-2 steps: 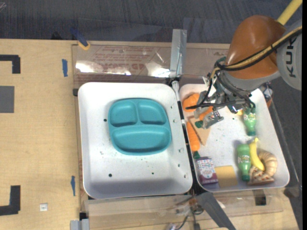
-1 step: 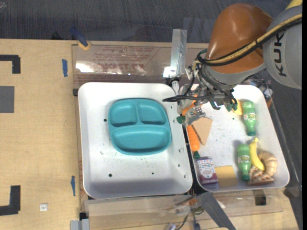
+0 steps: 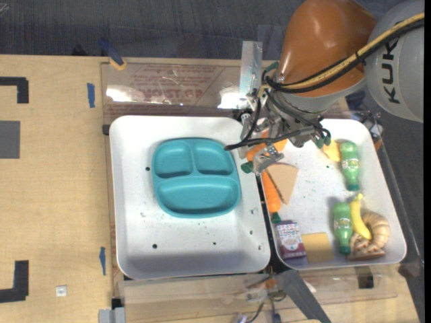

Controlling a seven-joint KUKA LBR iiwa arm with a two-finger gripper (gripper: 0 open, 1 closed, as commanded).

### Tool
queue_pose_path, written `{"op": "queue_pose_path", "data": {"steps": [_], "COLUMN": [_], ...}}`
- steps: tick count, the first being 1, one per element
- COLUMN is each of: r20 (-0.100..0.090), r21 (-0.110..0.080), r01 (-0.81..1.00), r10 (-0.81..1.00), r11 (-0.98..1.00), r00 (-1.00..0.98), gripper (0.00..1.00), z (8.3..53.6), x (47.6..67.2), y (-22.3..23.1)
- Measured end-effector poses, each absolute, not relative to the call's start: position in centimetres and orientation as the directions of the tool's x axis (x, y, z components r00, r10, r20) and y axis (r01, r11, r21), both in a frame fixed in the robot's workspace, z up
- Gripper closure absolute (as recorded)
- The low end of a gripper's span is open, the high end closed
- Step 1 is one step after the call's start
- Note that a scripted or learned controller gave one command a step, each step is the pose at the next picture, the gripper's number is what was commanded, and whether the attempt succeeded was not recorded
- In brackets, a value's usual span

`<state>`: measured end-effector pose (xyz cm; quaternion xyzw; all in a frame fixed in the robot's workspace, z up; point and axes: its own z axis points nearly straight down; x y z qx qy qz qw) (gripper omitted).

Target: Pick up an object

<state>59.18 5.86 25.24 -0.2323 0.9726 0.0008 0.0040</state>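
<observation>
Arm comes in from the right, orange band over the top of the right bin. Gripper sits low at the right bin's upper-left corner, just by the divider between bins. Fingers are buried in cabling and clutter, so I cannot tell how far open they are or whether anything is between them.

Right bin contents:
- tan wedge just below the gripper, orange carrot touching its left side
- purple-and-white carton and tan block side by side at the bottom edge
- green bottle at upper right
- second green bottle, banana and croissant bunched at lower right

Left bin holds a teal divided tray, lying flat, three compartments. Tabletop is tan with black and blue tape marks.
</observation>
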Motion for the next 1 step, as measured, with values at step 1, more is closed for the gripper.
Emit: {"op": "queue_pose_path", "data": {"steps": [1], "r20": [-0.008], "r21": [-0.002], "r01": [-0.6], "r10": [-0.6], "r11": [0.8], "r00": [-0.8], "gripper": [1.0], "z": [26.63], "x": [66.88], "y": [3.07]}}
